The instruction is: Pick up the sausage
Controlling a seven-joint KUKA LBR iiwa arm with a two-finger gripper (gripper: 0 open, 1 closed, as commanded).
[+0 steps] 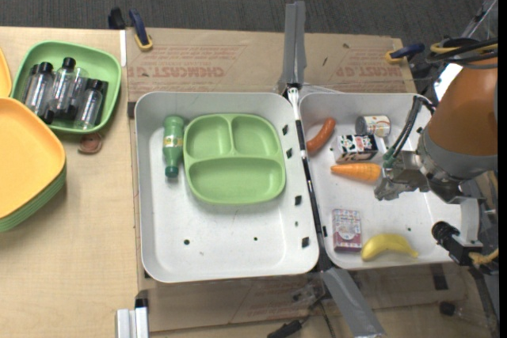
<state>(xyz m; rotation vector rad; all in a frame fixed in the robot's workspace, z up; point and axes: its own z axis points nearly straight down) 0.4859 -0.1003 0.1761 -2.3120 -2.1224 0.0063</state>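
The sausage (320, 135), reddish orange and slightly curved, lies at the far left of the right bin (412, 237), close to the divider. My gripper (386, 187) hangs over the middle of that bin, just right of the carrot (356, 170) and well to the lower right of the sausage. Nothing shows between its fingers.
The right bin also holds a small can (372, 125), a black-and-white carton (356, 144), a pink card box (346, 229) and a banana (388, 247). In the left bin (222, 241) sit a green divided plate (234, 157) and a green bottle (173, 145).
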